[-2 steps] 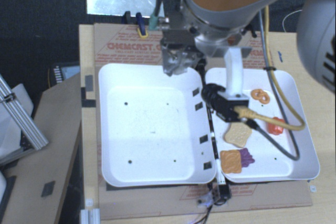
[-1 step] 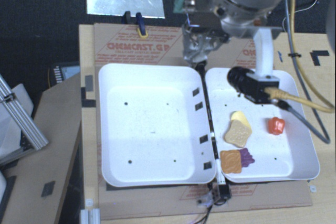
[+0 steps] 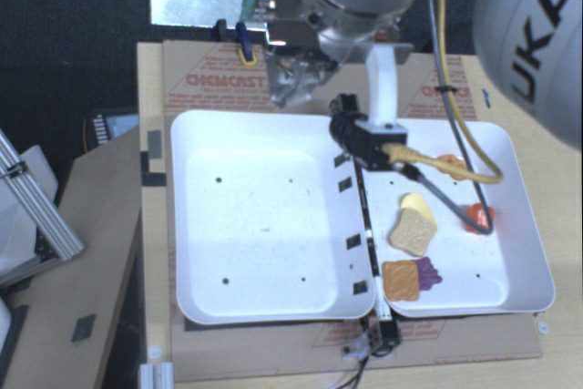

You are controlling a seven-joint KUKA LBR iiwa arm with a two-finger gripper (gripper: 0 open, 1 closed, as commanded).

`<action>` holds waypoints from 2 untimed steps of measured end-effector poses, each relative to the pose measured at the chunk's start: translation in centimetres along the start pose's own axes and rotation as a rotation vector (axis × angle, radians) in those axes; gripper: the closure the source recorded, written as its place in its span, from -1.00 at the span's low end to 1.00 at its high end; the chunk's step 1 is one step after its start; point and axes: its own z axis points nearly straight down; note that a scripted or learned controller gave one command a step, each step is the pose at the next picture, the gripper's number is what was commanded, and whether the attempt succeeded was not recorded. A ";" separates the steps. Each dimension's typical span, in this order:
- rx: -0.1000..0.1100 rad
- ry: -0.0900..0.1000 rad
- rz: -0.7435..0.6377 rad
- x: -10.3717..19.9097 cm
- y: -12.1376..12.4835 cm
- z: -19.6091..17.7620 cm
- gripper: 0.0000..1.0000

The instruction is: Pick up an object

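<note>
While the gripper (image 3: pixel 293 85) hangs above the far rim of the left bin (image 3: pixel 264 214), its finger state unreadable, the bread slice (image 3: pixel 413 234), cracker (image 3: pixel 400 280), grapes (image 3: pixel 427 273) and tomato (image 3: pixel 480 216) lie in the right bin (image 3: pixel 510 196), a yellow cable (image 3: pixel 455 168) crossing nearby.

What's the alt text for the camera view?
The arm's gripper hangs above the far edge of the left bin. The right bin holds a bread slice, an orange cracker, purple grapes and a red piece.
</note>
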 end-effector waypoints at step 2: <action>-0.003 0.001 0.002 -0.2 -3.3 -3.1 -1.00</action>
